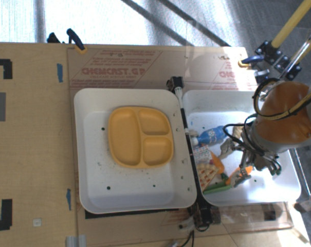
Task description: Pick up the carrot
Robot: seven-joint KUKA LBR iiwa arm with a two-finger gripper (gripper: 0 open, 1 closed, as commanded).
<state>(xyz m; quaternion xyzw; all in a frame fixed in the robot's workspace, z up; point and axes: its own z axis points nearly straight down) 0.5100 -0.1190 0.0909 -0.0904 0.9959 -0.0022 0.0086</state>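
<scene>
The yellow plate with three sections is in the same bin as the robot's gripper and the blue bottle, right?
Not quite. The yellow plate sits in the left bin. The gripper and the blue bottle are in the right bin, as the camera view shows. The plate does have three sections.

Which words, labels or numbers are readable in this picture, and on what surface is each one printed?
"CHEMCAST G P" in red, on the protective sheet behind the left bin.
Red print on the sheet behind the right bin: similar, too cut off and faint to read.
Blue bottle label: too small to read.
</scene>
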